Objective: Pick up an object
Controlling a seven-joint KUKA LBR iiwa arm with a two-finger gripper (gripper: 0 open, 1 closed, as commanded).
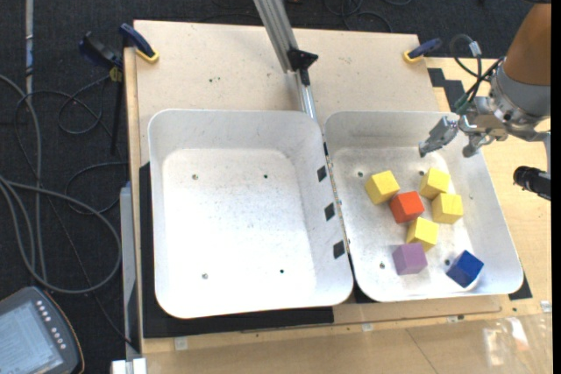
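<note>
1. The end effector (456, 138) hangs at the right bin's (351, 144) two o'clock corner, fingers spread apart, gripping nothing
2. Seven blocks lie in that bin: four yellow blocks (382, 186) and an orange block (406, 207) clustered centrally
3. A purple block (409, 258) and a blue block (465, 268) sit toward five o'clock
4. The left bin (175, 188) sits beside it on the desk (219, 66)

right bin (491, 215): 7 blocks | fingers (454, 138) spread, holding nothing
</note>
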